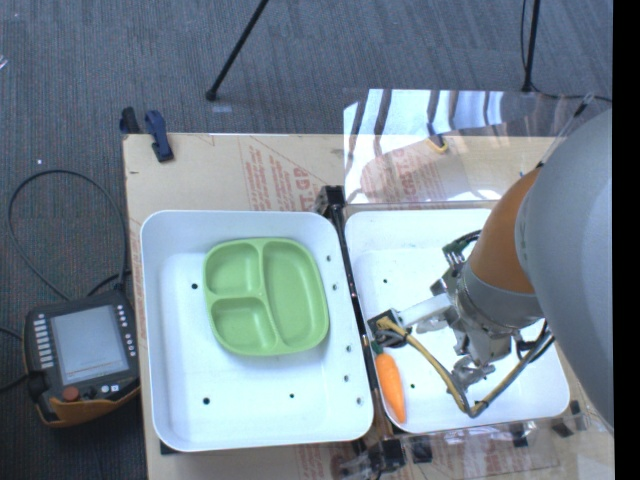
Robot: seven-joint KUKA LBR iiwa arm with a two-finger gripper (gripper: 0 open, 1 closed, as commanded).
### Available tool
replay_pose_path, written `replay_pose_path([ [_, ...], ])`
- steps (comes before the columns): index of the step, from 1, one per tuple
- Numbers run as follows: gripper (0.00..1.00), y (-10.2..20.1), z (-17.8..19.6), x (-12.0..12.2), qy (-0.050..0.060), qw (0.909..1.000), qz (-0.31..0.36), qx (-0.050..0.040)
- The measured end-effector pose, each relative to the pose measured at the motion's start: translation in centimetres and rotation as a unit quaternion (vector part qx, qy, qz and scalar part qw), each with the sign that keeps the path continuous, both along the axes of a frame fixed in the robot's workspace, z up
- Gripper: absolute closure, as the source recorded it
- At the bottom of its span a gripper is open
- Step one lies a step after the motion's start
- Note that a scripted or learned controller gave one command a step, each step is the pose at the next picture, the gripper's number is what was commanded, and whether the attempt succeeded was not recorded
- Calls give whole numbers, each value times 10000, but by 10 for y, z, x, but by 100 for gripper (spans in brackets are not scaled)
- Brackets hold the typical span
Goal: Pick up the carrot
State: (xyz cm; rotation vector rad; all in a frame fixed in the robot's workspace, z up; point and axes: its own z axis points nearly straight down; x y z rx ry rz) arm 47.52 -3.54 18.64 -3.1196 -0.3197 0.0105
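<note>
Carrot (391, 388) at right bin's (520, 413) left wall

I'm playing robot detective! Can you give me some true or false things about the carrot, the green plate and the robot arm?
1. The carrot lies in the right bin. True.
2. The green plate is in the same bin as the carrot. False: it sits in the left bin.
3. The carrot is held up in the air by the gripper. False: it lies on the bin floor, near the left wall.
4. The green plate has three compartments. True.
5. The arm reaches over the left bin. False: it is over the right bin.
</note>
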Motion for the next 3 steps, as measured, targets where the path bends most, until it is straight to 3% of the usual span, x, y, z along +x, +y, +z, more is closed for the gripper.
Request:
replay_pose_path([
  [1,0,33,-1,0,14,10000,-10,5],
  [2,0,33,-1,0,16,10000,4,-1],
  [3,0,51,-1,-1,24,9934,1145,15],
])
